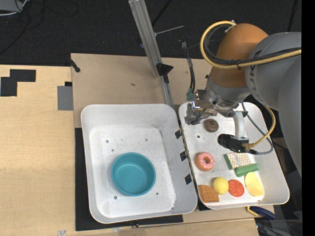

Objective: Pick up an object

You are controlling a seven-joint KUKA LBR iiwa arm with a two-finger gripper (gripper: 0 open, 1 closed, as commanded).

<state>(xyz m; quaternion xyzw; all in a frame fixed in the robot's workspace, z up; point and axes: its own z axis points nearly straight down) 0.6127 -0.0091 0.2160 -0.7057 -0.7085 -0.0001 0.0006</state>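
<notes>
My gripper (193, 114) hangs low over the far left corner of the right bin (278, 193). A small brown round piece (211, 126) lies just to its right, apart from it. Nearer the front of this bin lie a pink frosted donut (204, 161), a speckled white block (239, 159), a green stick (246, 169), a yellow lemon (220, 185), a red tomato (236, 188), a pale yellow piece (254, 184) and an orange wafer (208, 194). Nothing shows in the gripper's grasp.
The left bin (98, 122) holds a teal bowl (133, 173) near its front middle. A slanted metal rail (147, 33) rises behind the bins. The arm's grey and orange body (246, 48) looms over the far right side of the right bin.
</notes>
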